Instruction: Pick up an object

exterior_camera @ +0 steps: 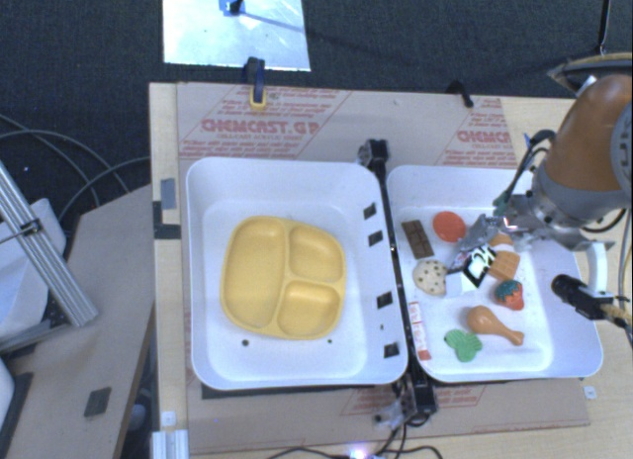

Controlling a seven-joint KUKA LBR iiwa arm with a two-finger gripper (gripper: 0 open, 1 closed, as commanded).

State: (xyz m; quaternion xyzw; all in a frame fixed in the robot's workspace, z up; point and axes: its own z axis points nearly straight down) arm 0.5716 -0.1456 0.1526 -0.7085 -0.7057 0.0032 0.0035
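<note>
Camera view, right bin [569, 353]: toys crowd its middle — bare floor remains along the edges. Arm [593, 150] reaches in from the right, partly cut off; gripper [480, 259] hangs low beside a tan block [504, 266], whether clenched or released I cannot tell. Left bin [213, 348] holds a yellow tray [282, 277].

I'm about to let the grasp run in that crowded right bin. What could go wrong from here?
1. Crowding: the gripper sits among the red round piece, cookie and orange block, so it may knock a neighbour or pinch two at once.
2. A push could slide the strawberry or drumstick toward the right bin wall, making later picks harder.
</note>
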